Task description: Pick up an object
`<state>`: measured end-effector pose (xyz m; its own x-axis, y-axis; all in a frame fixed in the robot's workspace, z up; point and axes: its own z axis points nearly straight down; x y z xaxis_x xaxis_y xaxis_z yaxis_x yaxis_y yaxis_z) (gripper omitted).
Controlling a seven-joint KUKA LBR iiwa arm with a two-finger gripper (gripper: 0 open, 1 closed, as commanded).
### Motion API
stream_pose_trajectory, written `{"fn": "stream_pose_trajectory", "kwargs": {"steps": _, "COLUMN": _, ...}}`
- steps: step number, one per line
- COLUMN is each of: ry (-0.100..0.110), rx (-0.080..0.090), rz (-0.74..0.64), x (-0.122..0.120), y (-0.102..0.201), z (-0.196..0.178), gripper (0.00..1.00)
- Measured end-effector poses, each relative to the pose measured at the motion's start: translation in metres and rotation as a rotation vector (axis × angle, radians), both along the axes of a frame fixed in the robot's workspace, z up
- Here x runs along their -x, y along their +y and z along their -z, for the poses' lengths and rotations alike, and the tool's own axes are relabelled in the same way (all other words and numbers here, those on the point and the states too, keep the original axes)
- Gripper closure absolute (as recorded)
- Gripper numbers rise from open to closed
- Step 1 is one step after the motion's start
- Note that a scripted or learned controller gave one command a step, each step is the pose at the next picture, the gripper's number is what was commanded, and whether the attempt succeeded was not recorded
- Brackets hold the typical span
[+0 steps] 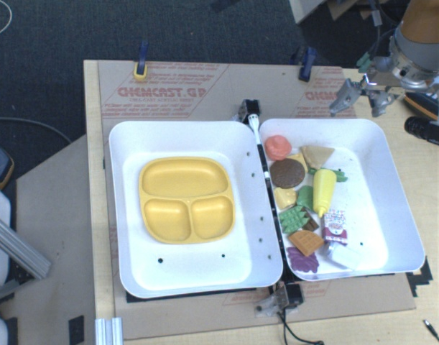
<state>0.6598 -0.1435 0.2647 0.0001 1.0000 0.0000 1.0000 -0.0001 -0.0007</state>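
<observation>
At the upper right of the camera view, the grey two-finger gripper (363, 98) hangs above the bench's brown board, just beyond the far rim of the right-hand shallow white bin (381, 171). Its two fingers (343, 100) are spread apart with nothing between them, so the hand is open and bare. Above it the orange band of the arm (424, 16) shows against the grey wrist.

The right bin holds a cluster of toy food pieces pressed toward its left wall. At the far end lies a round pink-red piece (278, 146), and just beside it a tan wedge-shaped piece (317, 155). Below the pink one sits a dark brown round disc (287, 172), touching a small pale yellow lump (284, 196). A yellow corn-shaped piece (324, 190) lies lengthwise near the middle of the bin, with a bit of green at its upper end. Lower down are green leafy pieces (294, 217), an orange waffle-textured square (305, 241), a purple piece (305, 261) at the near wall, and a small white carton with red print (335, 227). All of these lie well apart from the gripper.

The left-hand shallow white bin (133, 264) bears a yellow plastic plate with three compartments (186, 198), lying flat near its centre
</observation>
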Motion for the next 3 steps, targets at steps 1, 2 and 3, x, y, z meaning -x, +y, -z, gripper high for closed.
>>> {"fn": "stream_pose_trajectory", "kwargs": {"steps": 1, "ry": 0.005, "rx": -0.001, "rz": 0.0, "x": 0.004, "y": -0.001, "z": 0.043, "gripper": 0.0}}
{"fn": "stream_pose_trajectory", "kwargs": {"steps": 2, "ry": 0.005, "rx": -0.001, "rz": -0.001, "x": -0.005, "y": -0.002, "z": 0.093, "gripper": 0.0}}
{"fn": "stream_pose_trajectory", "kwargs": {"steps": 3, "ry": 0.006, "rx": -0.001, "rz": -0.002, "x": -0.01, "y": 0.001, "z": 0.139, "gripper": 0.0}}
